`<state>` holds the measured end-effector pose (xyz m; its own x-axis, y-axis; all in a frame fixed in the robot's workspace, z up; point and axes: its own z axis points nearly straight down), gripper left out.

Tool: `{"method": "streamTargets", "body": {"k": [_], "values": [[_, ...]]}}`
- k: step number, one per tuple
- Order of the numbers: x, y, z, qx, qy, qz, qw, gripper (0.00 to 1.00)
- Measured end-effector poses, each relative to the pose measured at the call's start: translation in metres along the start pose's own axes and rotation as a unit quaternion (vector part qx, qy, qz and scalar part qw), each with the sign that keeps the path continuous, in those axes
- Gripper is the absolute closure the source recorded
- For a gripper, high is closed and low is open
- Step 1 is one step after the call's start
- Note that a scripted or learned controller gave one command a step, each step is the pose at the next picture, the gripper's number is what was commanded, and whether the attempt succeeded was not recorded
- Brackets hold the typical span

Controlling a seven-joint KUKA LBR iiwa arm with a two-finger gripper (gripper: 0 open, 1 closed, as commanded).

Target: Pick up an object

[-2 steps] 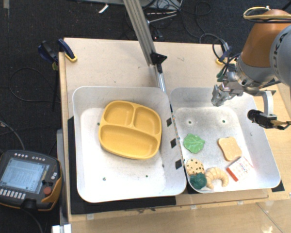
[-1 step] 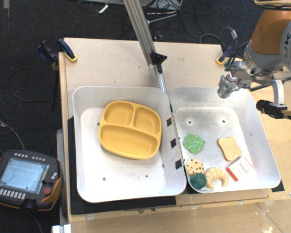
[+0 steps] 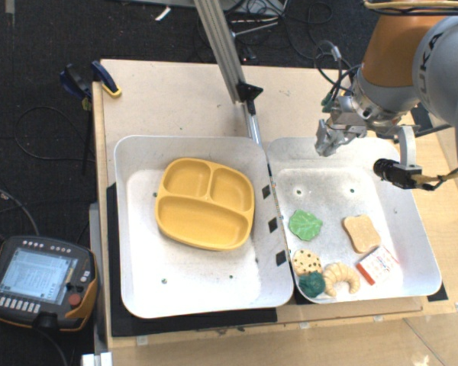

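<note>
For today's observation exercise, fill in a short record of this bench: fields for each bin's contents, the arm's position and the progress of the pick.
left bin: yellow divided plate
right bin: green leaf, bread slice, cookie, croissant, red-and-white packet, dark green piece
gripper: above the right bin's far edge, apart from the items
pick: not yet done

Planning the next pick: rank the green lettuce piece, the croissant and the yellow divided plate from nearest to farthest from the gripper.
From the gripper:
1. Green lettuce piece, middle of right bin.
2. Yellow divided plate, left bin.
3. Croissant, right bin's front edge.
</note>
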<state>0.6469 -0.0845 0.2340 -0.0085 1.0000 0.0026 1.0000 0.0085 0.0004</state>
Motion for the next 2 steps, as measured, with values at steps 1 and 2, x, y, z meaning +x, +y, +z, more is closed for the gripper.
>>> {"method": "streamTargets", "body": {"k": [1, 2], "values": [[0.057, -0.011, -0.01, 0.0, 0.0, 0.0, 1.0, 1.0], [0.12, -0.024, -0.009, 0.001, 0.0, -0.001, 1.0, 1.0]]}}
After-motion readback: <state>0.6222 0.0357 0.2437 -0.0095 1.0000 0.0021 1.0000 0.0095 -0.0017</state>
